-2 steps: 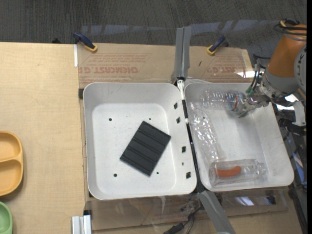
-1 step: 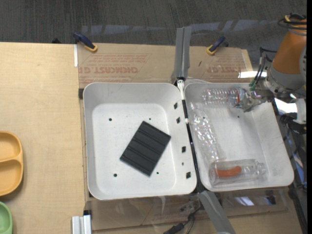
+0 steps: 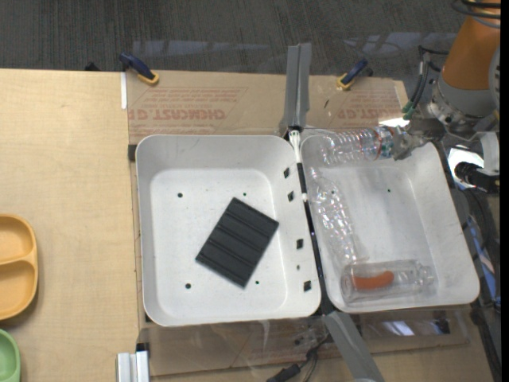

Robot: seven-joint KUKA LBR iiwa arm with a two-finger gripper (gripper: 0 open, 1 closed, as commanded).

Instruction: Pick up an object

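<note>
A black ridged rectangular pad [image 3: 237,241] lies flat and askew in the left bin [image 3: 147,213]. The right bin [image 3: 457,229] holds three clear plastic bottles. One bottle [image 3: 350,146] lies along the far wall, a second bottle [image 3: 334,221] along the left wall, and a third bottle [image 3: 387,279], with something orange inside, at the near wall. My gripper [image 3: 407,140] is at the far right corner of the right bin, at the cap end of the far bottle. From here I cannot make out whether it touches that bottle.
A yellow divided tray [image 3: 14,265] and a green dish [image 3: 6,356] sit on the wooden bench at far left. Two clamps [image 3: 139,68] [image 3: 352,74] pin cardboard behind the bins. A grey metal post [image 3: 296,86] rises between the bins at the back.
</note>
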